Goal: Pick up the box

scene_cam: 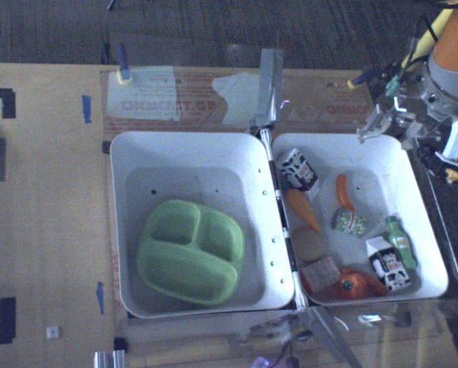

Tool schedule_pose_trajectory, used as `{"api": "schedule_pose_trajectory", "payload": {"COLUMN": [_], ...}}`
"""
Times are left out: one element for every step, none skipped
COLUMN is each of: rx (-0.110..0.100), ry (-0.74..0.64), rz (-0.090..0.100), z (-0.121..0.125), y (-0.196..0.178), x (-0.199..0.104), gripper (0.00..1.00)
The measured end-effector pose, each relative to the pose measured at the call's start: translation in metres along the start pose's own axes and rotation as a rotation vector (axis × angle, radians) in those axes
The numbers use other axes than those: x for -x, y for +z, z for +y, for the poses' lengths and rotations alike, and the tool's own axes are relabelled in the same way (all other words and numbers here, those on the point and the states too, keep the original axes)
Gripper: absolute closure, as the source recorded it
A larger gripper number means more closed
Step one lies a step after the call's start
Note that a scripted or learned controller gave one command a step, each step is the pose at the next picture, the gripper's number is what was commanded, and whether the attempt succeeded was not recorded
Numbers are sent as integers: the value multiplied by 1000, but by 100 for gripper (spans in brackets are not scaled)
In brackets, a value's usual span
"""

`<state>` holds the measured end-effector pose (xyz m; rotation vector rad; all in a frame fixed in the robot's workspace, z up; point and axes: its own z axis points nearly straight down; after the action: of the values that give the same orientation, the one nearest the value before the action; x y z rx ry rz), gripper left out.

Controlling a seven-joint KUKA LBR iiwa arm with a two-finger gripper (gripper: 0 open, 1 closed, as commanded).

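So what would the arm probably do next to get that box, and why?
Probably swing the end effector left and down over the black-and-white cow-patterned box in the right white bin. It sits above the bin's far right corner, apart from the box, which lies near the bin's far left corner.

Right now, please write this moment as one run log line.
gripper: above right bin's far right corner, holding nothing | box: lying in right bin | green tray: left bin

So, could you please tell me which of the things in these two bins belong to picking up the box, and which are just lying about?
For the job:
- black-and-white box at the right bin's top left, or the similar box at its lower right
- tool, above the right bin's top edge

Lying about:
- green tray in the left bin
- carrot
- green bottle
- small can
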<state>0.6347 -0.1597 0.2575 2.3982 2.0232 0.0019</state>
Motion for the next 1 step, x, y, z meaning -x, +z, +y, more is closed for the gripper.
{"api": "schedule_pose_trajectory", "payload": {"rx": [-4], "ry": [-24], "rz": [2], "z": [-38], "y": [138], "x": [45], "gripper": [0]}}
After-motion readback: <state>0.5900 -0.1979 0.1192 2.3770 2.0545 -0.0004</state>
